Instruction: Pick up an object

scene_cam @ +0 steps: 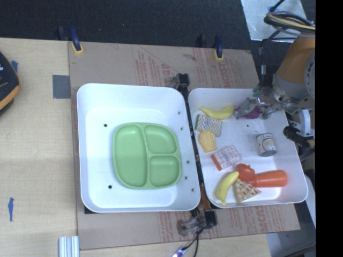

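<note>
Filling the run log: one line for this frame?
gripper: low at right bin's far edge, by purple object | hold: unconfirmed | green tray: left bin

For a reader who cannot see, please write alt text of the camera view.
A grey robot arm's claw hangs over the right shallow white bin of toy food: two yellow bananas, an orange carrot, a small tin can. The left white bin holds a green divided plastic plate.

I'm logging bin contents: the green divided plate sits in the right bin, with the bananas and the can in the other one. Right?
Not quite. The camera view shows the green divided plate in the left bin; the bananas and the can lie in the right bin.
</note>
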Motion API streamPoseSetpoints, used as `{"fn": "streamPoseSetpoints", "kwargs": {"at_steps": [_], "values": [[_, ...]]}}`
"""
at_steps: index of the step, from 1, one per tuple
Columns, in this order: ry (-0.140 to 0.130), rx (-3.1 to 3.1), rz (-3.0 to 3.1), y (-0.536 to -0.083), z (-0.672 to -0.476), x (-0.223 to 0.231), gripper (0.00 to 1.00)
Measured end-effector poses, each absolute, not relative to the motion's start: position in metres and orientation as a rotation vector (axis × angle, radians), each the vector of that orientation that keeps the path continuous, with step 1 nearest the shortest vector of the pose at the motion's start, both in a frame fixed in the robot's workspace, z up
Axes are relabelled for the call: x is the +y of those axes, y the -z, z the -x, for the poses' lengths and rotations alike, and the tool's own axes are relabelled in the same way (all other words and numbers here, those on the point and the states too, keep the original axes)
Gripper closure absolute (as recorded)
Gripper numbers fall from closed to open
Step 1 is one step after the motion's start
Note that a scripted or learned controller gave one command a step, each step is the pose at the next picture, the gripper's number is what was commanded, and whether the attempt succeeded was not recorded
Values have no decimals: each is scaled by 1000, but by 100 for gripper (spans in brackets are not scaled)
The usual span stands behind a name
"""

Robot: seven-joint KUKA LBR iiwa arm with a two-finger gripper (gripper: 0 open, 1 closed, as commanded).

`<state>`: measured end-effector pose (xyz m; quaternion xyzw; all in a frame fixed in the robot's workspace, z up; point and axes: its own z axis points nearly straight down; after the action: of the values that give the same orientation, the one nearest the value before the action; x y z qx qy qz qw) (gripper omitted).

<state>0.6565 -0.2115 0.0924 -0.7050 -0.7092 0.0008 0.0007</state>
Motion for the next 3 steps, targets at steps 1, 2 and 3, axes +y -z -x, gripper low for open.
{"fn": "streamPoseSetpoints", "kwargs": {"at_steps": [1,2,3], "values": [[-4,-2224,2213,-92,-656,-197,0],[-1,-2226,2218,-187,-657,-212,0],[-7,-2225,2211,-91,-656,-211,0]]}}
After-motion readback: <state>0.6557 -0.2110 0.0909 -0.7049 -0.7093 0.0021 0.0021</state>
